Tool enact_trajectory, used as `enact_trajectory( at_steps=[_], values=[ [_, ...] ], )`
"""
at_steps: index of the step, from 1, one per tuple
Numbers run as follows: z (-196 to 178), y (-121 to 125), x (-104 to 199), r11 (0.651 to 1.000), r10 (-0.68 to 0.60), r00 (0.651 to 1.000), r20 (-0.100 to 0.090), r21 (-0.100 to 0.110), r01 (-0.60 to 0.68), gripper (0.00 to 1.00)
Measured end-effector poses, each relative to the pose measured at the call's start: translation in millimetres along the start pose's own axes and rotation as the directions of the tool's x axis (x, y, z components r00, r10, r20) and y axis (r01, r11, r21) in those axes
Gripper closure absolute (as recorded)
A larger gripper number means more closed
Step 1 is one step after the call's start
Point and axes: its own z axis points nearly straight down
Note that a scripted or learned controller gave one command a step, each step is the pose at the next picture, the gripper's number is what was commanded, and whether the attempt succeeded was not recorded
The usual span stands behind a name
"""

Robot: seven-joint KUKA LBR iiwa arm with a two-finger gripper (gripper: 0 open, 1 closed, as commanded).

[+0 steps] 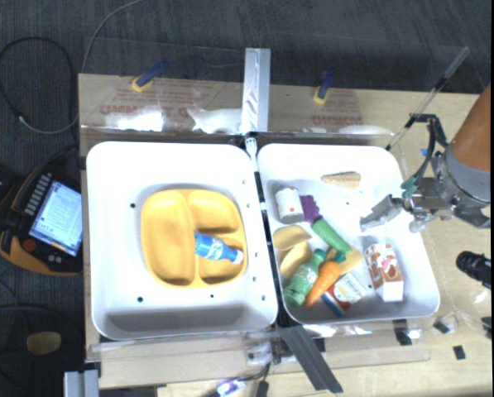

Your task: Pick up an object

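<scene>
The right bin [412, 300] holds several small objects: a tan bread piece [341, 179], a white cup [289, 203], a purple item [310, 209], a green piece [332, 237], yellow banana-like pieces [289, 246], a green bottle [303, 278], an orange carrot [324, 279] and a red-and-white carton [384, 270]. My gripper [400, 209] hangs over the right side of this bin, above and just behind the carton, with nothing seen in it. The grey arm with its orange band [470, 139] comes in from the right.
The left bin [114, 304] carries a yellow divided plate [172, 238] with a blue-and-white bottle [218, 250] lying on it. A metal divider [263, 222] separates the bins. A handheld pendant [48, 222] lies on the floor at left.
</scene>
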Motion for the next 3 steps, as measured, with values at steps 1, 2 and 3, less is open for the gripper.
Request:
enact_trajectory(
  at_steps=[1,2,3],
  values=[
    [138.4,2.0,-11.8,0.999,-0.012,1.0,0.014,-0.03,0.013,0.0],
    [76.1,-0.9,13.1,0.985,-0.172,0.985,0.0,-0.001,0.172,0.0],
    [165.4,-6.4,33.8,0.957,-0.289,0.957,0.015,-0.018,0.29,0.0]
  ],
)
